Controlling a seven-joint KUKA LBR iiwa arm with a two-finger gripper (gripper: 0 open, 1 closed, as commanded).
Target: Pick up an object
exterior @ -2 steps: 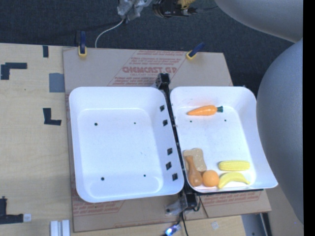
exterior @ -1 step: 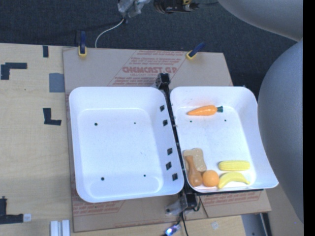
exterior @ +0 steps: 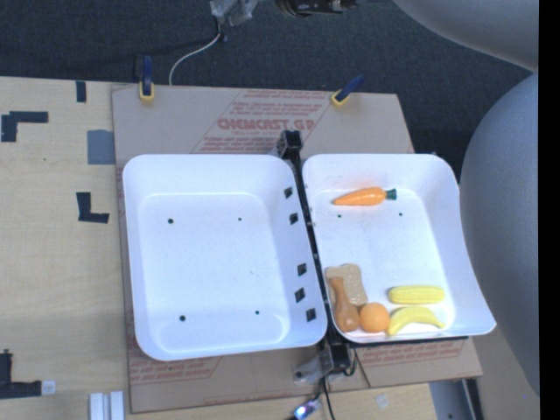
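Place: a robotics lab or test cell, not a home or a kitchen
Surface [exterior: 52, 234]: pale wood-grain top with black tape marks stuck on it as position guides
Board [exterior: 262, 121]: brown cardboard sheet with red printing, pinned at its far edge by a yellow clamp [exterior: 145, 87] and a blue and yellow clamp [exterior: 346, 88]
Bins: left bin [exterior: 140, 182] and right bin [exterior: 446, 182], shallow white trays joined side by side with black clips
Contents: plastic toy food, such as a carrot [exterior: 360, 198] and a banana [exterior: 415, 320]
Machine: large grey robot arm [exterior: 503, 191] at the right
Floor [exterior: 70, 24]: dark carpet, with a white cable [exterior: 194, 52] trailing over it
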